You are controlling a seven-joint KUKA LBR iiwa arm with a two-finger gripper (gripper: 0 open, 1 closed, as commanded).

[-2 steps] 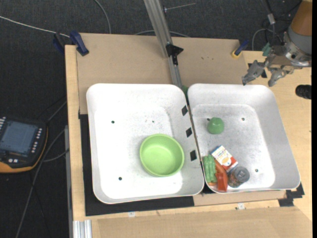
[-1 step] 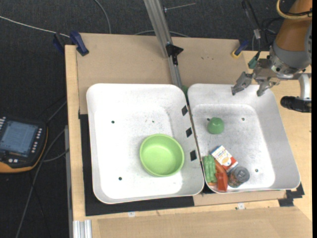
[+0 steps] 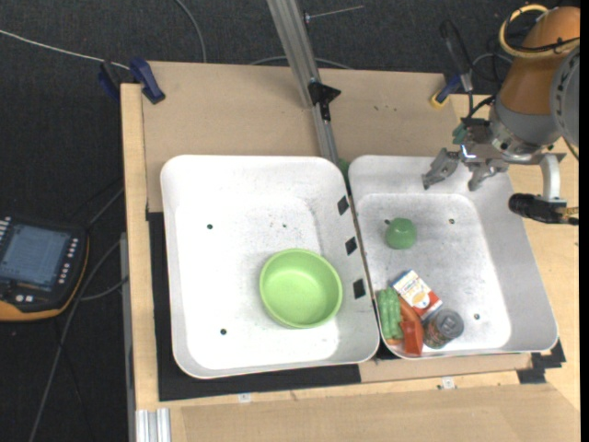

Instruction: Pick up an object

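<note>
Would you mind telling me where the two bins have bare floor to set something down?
Left bin: bare along its far half and left side; the green bowl fills the near right. Right bin: bare at the far end under the gripper and on its right side beyond the green cup. The near left corner is crowded by the carton and neighbours.

Glossy green plastic bowl (image 3: pixel 300 288) in matt, speckled white plastic bin (image 3: pixel 193 210) on wood bench (image 3: pixel 230 109).

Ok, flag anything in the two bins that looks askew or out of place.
Nothing looks spilled or damaged. The green bowl sits upright in the left bin. In the right bin, the small items are heaped against its near-left corner, one carton tilted, and the green lump lies apart.
</note>
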